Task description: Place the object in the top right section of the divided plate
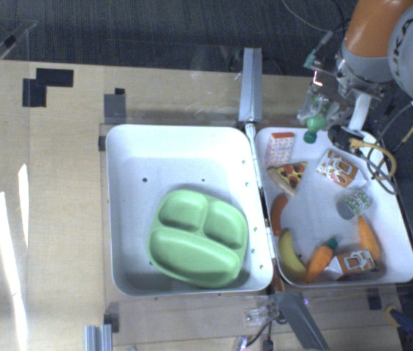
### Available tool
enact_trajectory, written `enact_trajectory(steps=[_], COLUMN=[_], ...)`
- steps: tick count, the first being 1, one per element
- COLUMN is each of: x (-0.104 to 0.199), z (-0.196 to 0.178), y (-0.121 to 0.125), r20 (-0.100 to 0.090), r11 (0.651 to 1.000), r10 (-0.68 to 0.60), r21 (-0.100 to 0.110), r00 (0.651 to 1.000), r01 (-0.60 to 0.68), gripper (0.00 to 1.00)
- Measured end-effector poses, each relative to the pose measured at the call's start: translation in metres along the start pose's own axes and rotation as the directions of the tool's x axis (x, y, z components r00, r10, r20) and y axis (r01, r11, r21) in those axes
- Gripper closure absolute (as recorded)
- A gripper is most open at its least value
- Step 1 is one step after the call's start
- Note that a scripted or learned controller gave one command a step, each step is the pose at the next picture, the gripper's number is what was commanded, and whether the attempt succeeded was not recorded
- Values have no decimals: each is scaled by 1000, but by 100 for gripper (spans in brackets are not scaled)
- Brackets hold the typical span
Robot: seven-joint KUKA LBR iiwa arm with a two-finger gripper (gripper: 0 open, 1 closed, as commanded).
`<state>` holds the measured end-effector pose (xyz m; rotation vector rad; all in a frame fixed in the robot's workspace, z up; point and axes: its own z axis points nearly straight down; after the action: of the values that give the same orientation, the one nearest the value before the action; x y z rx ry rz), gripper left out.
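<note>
Pale wood desk (45,218) is sitting under dark ribbed flooring (118,13) at 12 o'clock, with black tape marks (45,82) at its 10 o'clock. Two glossy white bins are lying side by side.

Left bin (126,196) is carrying the divided plate (199,236): matte green, rounded, sitting toward 5 o'clock, its top right section (226,221) facing the right bin (403,262).

That bin is holding a banana (290,253), two carrots (319,262), printed cartons (336,168), a pizza slice (292,174) and a grey can (354,203).

Arm (389,28) is reaching in at 1 o'clock. Gripper (316,112) is hanging over the right bin's 11 o'clock rim, a small green object (311,135) just below it. Can't tell whether it's clenched, released or grasping that piece.
</note>
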<state>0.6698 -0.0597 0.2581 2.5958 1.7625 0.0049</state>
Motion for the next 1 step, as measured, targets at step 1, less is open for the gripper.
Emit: enact_trajectory(steps=[1], x=[-70], z=[107], y=[-21], r20=[-1], r11=[956], r10=[292], r21=[3], r00=[956], r01=[-292], gripper=[100])
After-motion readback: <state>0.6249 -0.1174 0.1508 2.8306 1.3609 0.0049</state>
